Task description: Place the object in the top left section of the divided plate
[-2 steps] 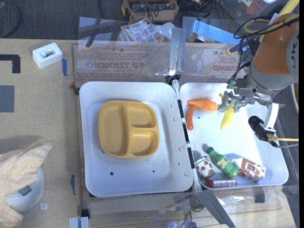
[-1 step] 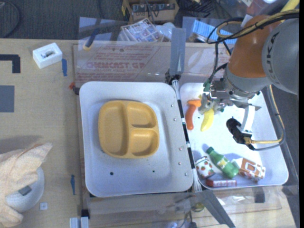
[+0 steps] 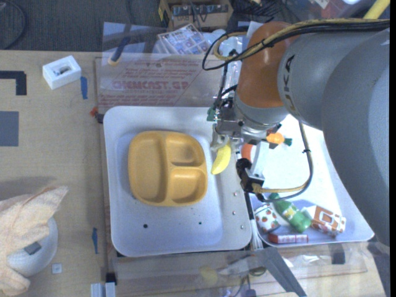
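On the wooden bench, the left white bin is holding a smooth yellow divided plate; the gripper is clasping a curved yellow banana just right of it.

Even, fairly bright light is falling from above, and the 2 white bins are glaring slightly. Soft shadows are pooling beneath the arm. The picture is looking mildly soft and grainy, with the arm's near bulk blurring.
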{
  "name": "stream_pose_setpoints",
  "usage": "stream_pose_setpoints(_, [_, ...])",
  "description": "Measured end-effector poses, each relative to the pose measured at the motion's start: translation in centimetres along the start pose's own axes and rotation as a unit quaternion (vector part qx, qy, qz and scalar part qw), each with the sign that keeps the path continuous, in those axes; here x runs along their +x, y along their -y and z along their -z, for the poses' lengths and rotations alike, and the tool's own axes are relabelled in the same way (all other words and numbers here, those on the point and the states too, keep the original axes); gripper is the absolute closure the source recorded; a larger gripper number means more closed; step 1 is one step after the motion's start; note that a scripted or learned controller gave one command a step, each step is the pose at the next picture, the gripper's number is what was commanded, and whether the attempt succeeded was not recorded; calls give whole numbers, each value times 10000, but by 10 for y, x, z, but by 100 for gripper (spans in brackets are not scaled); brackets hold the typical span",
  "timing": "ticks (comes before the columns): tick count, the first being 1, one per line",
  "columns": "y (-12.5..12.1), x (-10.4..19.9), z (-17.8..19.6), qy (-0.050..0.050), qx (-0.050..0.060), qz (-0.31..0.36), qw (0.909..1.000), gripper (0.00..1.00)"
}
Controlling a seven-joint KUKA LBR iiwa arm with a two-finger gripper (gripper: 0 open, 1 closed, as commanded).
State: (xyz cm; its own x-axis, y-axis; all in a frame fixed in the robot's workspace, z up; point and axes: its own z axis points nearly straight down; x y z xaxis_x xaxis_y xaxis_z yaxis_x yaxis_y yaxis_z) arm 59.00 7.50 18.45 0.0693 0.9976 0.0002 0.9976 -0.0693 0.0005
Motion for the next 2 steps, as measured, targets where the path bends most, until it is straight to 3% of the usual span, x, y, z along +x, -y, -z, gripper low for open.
stream_pose_setpoints(1, [0,0,0,0,-1,0,10000,0])
stream_pose_setpoints(2, [-53,18,140,6,-2,-661,9978,0])
